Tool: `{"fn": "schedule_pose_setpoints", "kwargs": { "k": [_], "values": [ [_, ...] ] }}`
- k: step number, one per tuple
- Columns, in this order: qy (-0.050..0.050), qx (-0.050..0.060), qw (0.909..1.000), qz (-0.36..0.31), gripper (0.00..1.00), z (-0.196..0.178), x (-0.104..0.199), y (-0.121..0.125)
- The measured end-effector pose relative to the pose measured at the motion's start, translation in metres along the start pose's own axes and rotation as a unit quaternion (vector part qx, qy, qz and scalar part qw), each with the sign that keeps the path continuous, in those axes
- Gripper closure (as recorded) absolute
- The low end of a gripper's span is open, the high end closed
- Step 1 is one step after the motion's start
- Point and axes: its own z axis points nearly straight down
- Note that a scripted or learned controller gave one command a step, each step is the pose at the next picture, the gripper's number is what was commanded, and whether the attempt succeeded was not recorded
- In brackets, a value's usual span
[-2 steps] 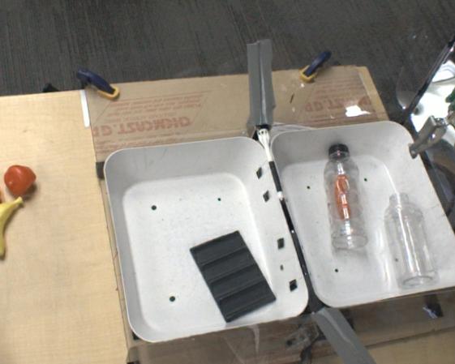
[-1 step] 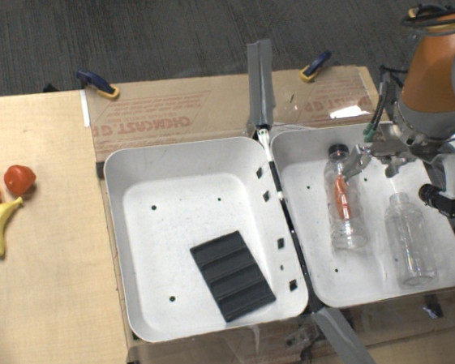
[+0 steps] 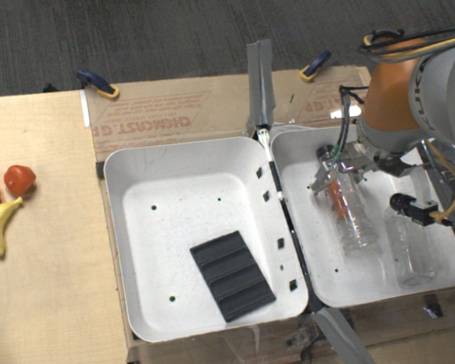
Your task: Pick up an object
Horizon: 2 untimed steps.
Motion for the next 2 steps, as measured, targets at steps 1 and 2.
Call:
{"fn": "schedule_pose_setpoints", "kwargs": {
  "k": [1, 2],
  "values": [
    [0.000, 0.001, 1.0000, 0.002, 1.00, -0.009, -0.002, -0.001],
    [0.001, 0.000, 0.9993, -0.036, 1.00, -0.101, 0.068, 0.053]
  ]
}}
